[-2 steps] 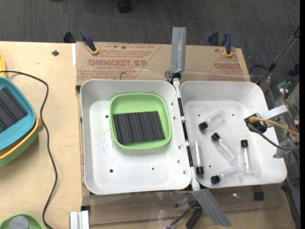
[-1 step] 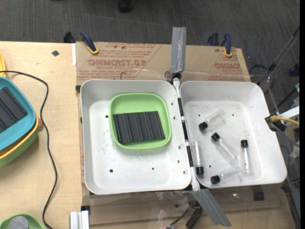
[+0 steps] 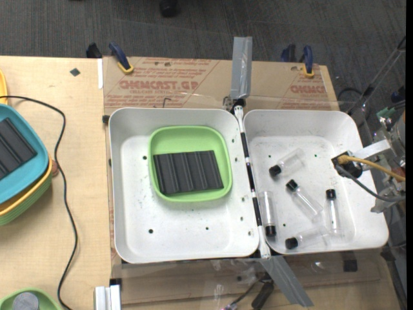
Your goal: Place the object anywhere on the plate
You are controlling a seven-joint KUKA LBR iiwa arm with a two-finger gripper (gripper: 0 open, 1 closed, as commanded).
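A green square plate (image 3: 220,148) sits in the upper middle of the left bin (image 3: 129,225). A dark grey ribbed slab (image 3: 188,172) lies flat on the plate and covers most of its floor. Its long side runs left to right, slightly tilted. Several clear vials with black caps lie scattered in the right bin (image 3: 310,124): one (image 3: 287,163) near the middle, another (image 3: 302,196) below it, and one (image 3: 331,209) toward the right.
A yellow hose with a black tip (image 3: 352,163) and a white strip reach over the right bin's right wall. More vials lie along the right bin's left wall (image 3: 267,216) and front (image 3: 304,239). Teal and yellow trays (image 3: 19,166) are stacked at the far left beside a black cable.
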